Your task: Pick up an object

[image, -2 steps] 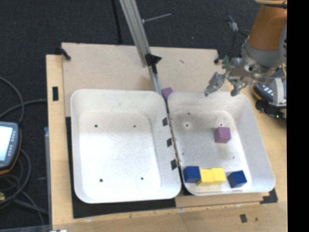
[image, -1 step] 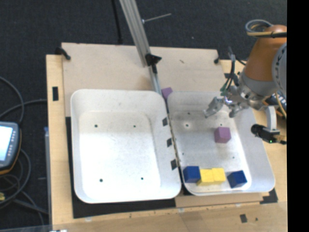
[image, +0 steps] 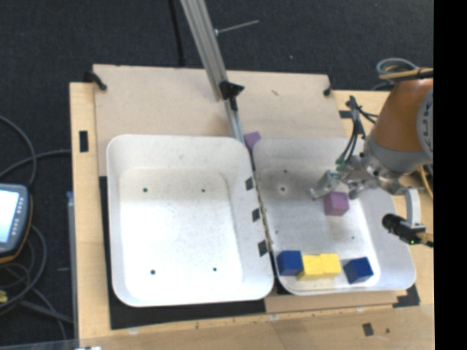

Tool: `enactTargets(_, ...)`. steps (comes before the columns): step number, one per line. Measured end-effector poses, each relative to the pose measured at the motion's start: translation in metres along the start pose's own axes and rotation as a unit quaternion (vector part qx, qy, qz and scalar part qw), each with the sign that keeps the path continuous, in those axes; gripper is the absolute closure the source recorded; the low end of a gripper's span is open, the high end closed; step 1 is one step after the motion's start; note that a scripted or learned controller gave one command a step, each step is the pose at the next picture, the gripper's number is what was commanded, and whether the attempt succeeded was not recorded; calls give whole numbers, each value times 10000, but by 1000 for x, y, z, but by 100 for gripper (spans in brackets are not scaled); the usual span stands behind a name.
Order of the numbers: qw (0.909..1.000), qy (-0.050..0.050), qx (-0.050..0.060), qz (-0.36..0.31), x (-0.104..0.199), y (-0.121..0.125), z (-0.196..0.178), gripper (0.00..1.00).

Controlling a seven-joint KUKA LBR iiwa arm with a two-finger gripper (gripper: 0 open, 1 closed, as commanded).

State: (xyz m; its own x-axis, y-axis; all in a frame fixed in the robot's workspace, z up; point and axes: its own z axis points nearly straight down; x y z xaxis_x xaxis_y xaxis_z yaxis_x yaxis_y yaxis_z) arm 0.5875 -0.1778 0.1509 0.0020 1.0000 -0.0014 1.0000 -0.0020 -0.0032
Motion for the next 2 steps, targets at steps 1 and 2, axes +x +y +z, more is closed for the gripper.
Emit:
enactTargets(1,10000,0,-34,-5,-2,8,32,0)
enactTargets(2,10000,-14,-69,-23,-14,51,-28,0)
